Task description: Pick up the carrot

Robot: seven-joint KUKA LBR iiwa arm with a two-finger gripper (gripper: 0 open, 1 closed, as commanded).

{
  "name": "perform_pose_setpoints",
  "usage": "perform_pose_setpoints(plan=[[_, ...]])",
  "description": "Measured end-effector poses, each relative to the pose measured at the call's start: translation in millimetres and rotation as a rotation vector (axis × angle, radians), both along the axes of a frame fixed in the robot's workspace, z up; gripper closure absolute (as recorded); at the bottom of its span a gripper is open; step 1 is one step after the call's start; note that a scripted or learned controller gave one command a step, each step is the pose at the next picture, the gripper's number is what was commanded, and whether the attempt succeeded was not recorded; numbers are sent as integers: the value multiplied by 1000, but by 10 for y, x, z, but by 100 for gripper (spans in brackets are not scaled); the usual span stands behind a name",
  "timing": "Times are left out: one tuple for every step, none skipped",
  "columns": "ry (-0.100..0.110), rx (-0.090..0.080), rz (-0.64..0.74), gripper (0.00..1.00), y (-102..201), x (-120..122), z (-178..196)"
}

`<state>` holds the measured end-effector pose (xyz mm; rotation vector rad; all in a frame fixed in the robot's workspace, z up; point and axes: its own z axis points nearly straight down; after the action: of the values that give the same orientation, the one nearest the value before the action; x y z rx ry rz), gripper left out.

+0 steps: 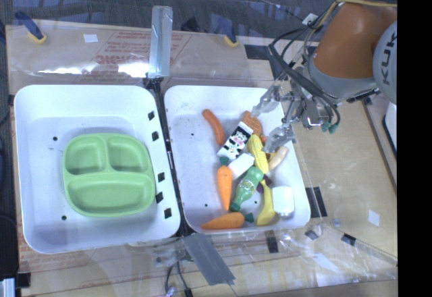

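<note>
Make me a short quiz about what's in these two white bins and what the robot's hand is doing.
1. True or false: the green plate lies in the same bin as the carrots.
2. Which lies nearest the right bin's front wall? A) orange carrot B) green bottle C) corn cob
3. The hand hangs above the right bin's ____ corner.

Key: 1 false; 2 A; 3 far right.

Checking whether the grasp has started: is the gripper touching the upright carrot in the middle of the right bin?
Apart. The camera view shows the gripper over the bin's right side, with the corn lying between it and the carrot.
</note>
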<state>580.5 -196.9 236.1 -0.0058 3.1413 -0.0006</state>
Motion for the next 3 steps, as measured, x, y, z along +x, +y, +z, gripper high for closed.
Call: perform_pose_setpoints(plan=[[-16,-1,-161,0,337,-191,-1169],[3,2,-300,0,861,-729,-1452],[0,2,-293,100,868,-710,-1342]])
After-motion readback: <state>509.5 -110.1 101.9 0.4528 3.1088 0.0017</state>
